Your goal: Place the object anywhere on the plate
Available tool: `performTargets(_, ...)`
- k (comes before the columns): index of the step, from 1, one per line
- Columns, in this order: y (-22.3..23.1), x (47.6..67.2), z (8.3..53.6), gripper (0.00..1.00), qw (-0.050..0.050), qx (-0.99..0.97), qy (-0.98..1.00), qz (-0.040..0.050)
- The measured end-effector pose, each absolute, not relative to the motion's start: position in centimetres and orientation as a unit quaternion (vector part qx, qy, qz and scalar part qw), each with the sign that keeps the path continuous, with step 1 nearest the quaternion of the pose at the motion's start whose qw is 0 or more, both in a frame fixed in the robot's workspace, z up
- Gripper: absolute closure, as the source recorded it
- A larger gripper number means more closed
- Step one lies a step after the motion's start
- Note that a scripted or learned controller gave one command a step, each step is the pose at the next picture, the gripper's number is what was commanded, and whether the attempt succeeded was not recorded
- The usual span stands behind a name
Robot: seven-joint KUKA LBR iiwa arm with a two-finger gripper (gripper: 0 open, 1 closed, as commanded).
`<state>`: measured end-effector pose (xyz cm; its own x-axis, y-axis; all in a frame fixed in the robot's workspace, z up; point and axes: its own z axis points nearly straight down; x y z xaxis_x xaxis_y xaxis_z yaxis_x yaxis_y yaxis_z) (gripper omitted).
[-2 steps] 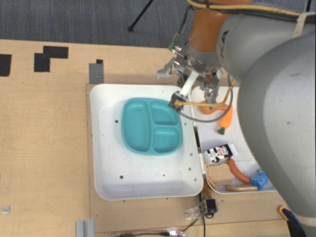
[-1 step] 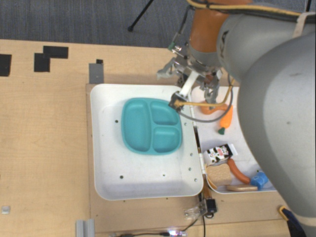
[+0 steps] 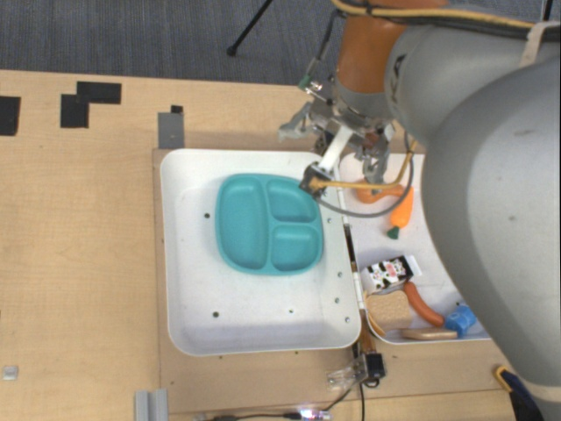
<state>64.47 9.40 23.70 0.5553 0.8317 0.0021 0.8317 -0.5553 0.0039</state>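
Gripper [image 3: 375,170] is down over the far end of the right bin [image 3: 375,239]. From up here I can't tell whether it's open or shut, because the wrist hardware crowds it. I see nothing in its hold, so I'm not calling a grasp.

Right under it sits a curved orange thing [image 3: 372,193], very close, maybe touching. I can't make out what it is. Just beside that a carrot [image 3: 401,210] lies at a slant, green end toward the near side. My read is that one of these two is the object, more likely the orange thing, given where the gripper hangs.

Moving outward, the near end of that bin holds a packet [image 3: 388,273], a brown slab [image 3: 390,310], a sausage [image 3: 421,305] and a blue piece [image 3: 463,320], all well apart from the gripper.

Across the wall, the plate [image 3: 267,226] lies in the far half of the left bin [image 3: 202,310], its near corner not far from the gripper. The object isn't on it yet.

So I'd say we're at the pick, with the carry not begun. Next I need a firm close on the object and then a straight lift high enough to clear the wall between the bins. After that it's a short move across to the plate and a low release. Any compartment will do.
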Motion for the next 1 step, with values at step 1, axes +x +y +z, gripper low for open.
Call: performTargets(1, 9.4, 64.47, 23.7, 0.0, 0.001, 0.882, 0.472, 0.0018)
